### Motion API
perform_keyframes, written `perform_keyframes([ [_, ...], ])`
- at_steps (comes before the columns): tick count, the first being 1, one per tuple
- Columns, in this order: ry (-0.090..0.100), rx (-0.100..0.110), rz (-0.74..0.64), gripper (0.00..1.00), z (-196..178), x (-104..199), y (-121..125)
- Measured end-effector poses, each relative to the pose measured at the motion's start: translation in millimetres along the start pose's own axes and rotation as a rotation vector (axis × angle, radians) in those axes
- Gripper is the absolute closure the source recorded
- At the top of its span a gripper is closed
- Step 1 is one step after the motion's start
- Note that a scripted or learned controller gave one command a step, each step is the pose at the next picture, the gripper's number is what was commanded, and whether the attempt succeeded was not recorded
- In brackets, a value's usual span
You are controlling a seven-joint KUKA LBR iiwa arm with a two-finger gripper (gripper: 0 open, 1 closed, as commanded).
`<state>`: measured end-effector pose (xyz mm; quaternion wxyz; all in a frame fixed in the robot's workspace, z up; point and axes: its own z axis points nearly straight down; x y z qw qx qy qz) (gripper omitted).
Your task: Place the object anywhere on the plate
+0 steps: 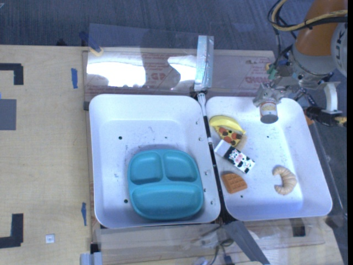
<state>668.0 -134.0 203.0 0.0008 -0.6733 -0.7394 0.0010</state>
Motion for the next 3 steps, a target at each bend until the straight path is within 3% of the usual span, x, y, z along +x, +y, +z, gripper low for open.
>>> perform_keyframes([
  [1, 0.003, 0.003, -0.195, 1.00, 22.4, 59.9, 5.0],
  [2, 0.003, 0.002, -0.316, 1.00, 21.4, 142.6, -17.0],
  [3, 0.004, 0.005, -0.561, 1.00, 43.3, 248.7, -91.1],
])
